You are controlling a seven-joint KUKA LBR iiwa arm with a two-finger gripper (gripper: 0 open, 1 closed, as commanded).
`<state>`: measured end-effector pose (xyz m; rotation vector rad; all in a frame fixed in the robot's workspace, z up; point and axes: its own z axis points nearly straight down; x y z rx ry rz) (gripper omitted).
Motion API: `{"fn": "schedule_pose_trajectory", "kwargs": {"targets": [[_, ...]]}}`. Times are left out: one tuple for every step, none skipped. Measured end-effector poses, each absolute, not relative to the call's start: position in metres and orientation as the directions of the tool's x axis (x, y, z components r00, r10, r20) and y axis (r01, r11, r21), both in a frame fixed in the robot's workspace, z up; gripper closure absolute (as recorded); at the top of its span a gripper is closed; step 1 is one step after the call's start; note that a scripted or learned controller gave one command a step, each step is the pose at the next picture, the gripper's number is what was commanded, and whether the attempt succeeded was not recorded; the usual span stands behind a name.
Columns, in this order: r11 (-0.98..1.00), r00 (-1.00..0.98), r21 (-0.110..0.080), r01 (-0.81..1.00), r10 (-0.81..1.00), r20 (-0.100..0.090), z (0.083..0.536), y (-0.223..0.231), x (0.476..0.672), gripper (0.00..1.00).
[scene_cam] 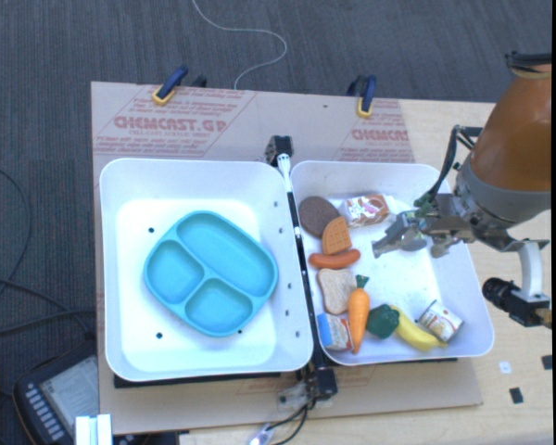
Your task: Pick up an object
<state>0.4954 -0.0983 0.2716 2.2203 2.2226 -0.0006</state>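
The right bin (463, 276) holds several toy foods: a brown oval patty (317, 213), a wrapped snack (365, 209), an orange cookie (336, 236), a sausage (334, 259), a bread slice (336, 290), a carrot (358, 314), a green pepper (383, 321), a banana (413, 333), a small can (439, 322) and a blue-labelled packet (332, 332). My gripper (396, 237) hangs over the middle of this bin, right of the sausage and cookie, its fingers pointing left and spread open. Nothing sits between them.
The left bin (130, 341) carries a blue three-compartment plate (210, 272). Clamps (170, 83) (365, 96) hold the cardboard base at the back. A black bracket (279, 148) sits where the bins meet. A black fixture (511, 299) juts at the right edge.
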Motion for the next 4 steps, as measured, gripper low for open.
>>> {"fn": "schedule_pose_trajectory", "kwargs": {"targets": [[-0.001, 0.001, -0.004, 1.0, 1.0, 0.001, 0.111, -0.112, 0.523, 0.0], [-0.002, 0.003, 0.02, 1.0, 1.0, -0.006, 0.09, -0.097, 0.489, 0.0], [-0.002, 0.003, 0.025, 1.0, 1.0, -0.005, 0.102, -0.096, 0.492, 1.0], [0.001, -0.001, 0.002, 1.0, 1.0, -0.001, 0.185, -0.073, 0.577, 1.0]]}}
